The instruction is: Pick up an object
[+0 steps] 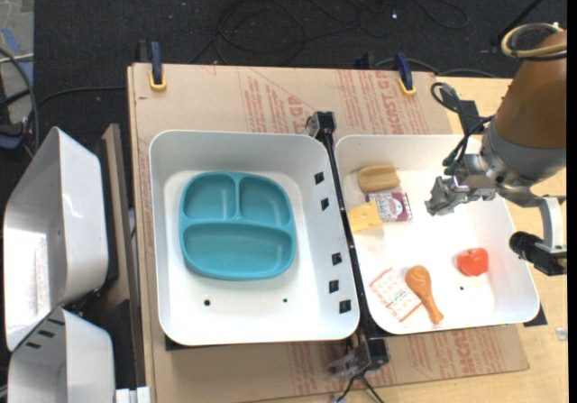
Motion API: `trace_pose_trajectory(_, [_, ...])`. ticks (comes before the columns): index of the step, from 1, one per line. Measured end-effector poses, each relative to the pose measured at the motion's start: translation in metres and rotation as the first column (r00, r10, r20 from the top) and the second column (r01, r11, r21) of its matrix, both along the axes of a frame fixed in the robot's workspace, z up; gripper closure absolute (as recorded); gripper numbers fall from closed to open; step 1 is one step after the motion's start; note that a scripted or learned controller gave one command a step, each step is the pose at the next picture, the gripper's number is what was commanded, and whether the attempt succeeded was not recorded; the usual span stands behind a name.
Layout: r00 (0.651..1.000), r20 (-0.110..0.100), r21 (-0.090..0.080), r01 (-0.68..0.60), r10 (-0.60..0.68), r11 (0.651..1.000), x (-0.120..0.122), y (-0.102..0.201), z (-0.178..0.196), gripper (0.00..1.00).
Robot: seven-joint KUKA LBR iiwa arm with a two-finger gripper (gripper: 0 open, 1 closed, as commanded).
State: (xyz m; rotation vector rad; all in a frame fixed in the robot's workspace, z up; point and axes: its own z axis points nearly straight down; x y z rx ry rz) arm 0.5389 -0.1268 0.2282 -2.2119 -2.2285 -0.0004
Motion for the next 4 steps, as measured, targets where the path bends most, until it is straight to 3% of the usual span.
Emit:
trace_pose_trajectory(1, [1.0, 0.002, 0.0, -0.001, 0.001, 1.0, 0.02, 0.053, -0.007, 1.0])
trace_pose_trajectory(4, [1.0, 0.004, 0.0, 0.0, 0.0, 1.0, 0.057, 0.211, 0.018, 1.0])
